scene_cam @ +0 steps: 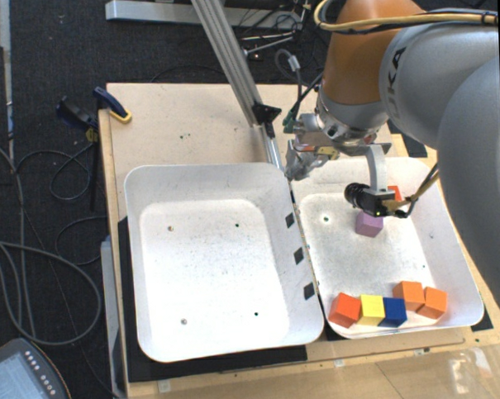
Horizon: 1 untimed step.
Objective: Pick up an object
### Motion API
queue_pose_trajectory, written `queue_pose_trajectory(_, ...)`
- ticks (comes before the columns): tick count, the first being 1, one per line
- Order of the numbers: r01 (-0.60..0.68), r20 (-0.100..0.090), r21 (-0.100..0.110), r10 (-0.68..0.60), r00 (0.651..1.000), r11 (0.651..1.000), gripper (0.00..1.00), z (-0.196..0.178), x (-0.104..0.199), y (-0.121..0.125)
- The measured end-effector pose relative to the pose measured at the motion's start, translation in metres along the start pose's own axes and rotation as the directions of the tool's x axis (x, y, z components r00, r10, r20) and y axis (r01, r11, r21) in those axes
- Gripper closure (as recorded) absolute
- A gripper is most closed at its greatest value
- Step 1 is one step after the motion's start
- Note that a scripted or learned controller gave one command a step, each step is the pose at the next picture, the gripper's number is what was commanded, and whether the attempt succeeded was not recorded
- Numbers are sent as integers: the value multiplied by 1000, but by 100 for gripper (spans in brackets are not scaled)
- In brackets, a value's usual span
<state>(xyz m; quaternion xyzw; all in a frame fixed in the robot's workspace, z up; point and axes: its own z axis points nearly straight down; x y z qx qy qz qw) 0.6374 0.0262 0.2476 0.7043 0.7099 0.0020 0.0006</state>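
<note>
- The pick looks not yet done: nothing can be seen held by the gripper (300, 161), which hangs over the far left corner of the right bin (459, 251), close to the seam between the two bins.
- The gripper is small and partly in shadow here, so whether it is open or closed cannot be told.
- The nearest candidate, a purple block (368, 224), lies on the floor of the right bin, to the right of the gripper and apart from it.
- More candidates sit in a row along the near wall of that bin: an orange block (346, 308), a yellow block (372, 307), a blue block (395, 311) and two more orange blocks (425, 298), all untouched.
- The left bin (134, 191) shows no objects on its floor.
- Left to do, probably: choose a block, move over it, descend, close on it and lift.
</note>
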Motion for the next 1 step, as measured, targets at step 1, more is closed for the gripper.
queue_pose_trajectory(1,0,1,1,0,1000,1000,100,10,54,21)
